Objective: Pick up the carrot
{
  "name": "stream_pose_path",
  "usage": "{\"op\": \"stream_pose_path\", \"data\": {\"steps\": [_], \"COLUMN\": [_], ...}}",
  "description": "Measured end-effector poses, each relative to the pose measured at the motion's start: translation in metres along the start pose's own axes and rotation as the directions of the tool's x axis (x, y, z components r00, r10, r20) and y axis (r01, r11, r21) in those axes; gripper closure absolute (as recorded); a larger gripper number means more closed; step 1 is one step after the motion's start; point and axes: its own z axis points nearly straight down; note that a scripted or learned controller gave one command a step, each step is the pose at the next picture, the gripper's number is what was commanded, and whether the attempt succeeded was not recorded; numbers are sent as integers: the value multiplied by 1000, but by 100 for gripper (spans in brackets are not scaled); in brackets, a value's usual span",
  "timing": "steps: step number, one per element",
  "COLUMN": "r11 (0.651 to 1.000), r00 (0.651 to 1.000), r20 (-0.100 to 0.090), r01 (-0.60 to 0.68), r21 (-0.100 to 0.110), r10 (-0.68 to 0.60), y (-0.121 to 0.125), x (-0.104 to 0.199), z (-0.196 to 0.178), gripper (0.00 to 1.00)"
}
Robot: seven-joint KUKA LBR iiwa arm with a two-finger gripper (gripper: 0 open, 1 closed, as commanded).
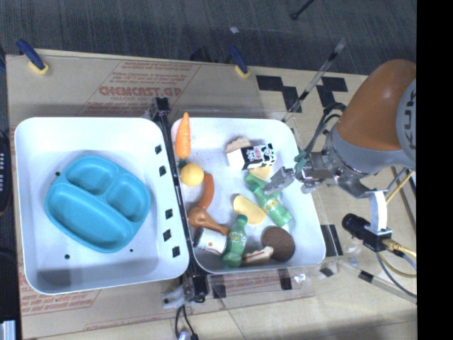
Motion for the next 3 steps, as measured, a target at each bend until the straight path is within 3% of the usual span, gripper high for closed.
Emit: {"op": "stream_pose_path", "data": {"steps": [1,2,3], "r11": [999,986,993], "r00": [999,986,993], "r20": [1,-1,1], "r01": [-46,-167,-118], "r21": [6,4,-3], "r10": [46,167,118], "y": [60,30,21], "x": [34,11,-28], "z": [67,150,119], "gripper": [0,0,0]}}
